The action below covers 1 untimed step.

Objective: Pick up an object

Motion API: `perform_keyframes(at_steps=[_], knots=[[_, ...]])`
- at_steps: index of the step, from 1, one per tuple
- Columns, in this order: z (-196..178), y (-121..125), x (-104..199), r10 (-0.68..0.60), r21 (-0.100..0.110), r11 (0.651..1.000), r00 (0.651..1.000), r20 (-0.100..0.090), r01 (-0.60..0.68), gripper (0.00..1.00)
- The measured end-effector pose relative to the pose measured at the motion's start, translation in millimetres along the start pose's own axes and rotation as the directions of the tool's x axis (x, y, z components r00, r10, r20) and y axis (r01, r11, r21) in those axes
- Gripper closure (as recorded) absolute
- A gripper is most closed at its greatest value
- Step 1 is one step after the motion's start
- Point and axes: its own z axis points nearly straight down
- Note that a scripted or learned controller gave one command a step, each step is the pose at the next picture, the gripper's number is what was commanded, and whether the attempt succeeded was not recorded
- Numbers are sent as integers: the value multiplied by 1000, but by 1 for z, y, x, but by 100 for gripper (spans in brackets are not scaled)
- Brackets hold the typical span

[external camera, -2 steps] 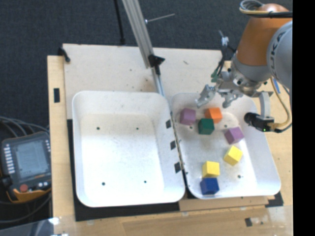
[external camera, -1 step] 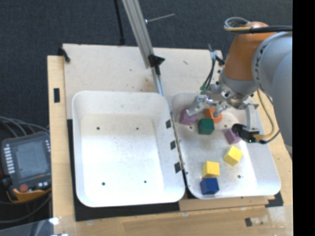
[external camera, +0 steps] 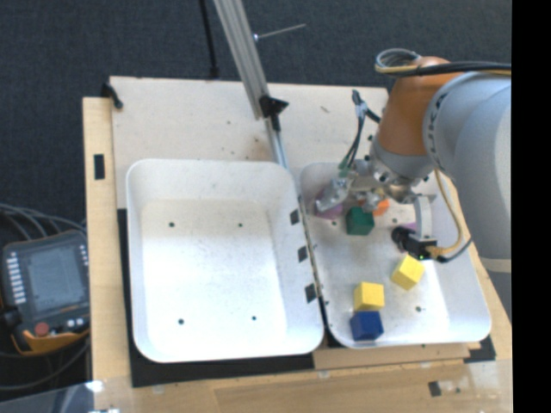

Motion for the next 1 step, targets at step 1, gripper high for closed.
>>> perform_keyframes(at_steps=[1], knots=[[-15, 2, -1, 5, -8, 1000, 1000, -2, -5, 100]])
